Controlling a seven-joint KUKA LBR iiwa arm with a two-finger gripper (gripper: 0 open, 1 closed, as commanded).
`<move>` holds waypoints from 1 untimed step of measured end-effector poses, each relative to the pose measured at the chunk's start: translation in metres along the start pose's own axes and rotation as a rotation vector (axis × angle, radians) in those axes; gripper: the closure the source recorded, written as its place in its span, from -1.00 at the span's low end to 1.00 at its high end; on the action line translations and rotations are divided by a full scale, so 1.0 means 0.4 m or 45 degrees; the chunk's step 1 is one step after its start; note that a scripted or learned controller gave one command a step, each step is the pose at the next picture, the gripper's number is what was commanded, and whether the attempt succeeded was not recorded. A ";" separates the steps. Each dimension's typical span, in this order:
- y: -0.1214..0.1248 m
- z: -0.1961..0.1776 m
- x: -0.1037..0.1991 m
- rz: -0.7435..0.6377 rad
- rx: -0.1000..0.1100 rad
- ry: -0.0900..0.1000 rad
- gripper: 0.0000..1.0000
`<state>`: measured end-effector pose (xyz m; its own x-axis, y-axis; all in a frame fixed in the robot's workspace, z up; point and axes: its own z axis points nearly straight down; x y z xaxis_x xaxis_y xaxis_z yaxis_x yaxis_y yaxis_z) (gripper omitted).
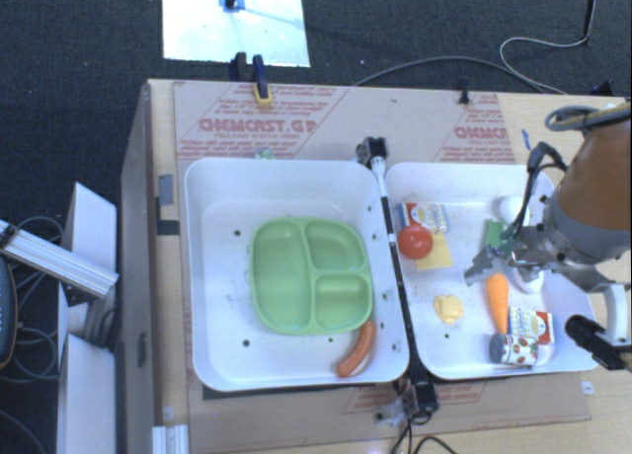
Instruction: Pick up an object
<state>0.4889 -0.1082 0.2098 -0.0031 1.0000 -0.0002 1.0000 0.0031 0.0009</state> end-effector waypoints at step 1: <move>0.008 0.306 -0.080 0.004 -0.010 -0.004 -1.00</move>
<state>0.4921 -0.1401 0.0874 -0.0002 1.0000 -0.0030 1.0000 0.0002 0.0088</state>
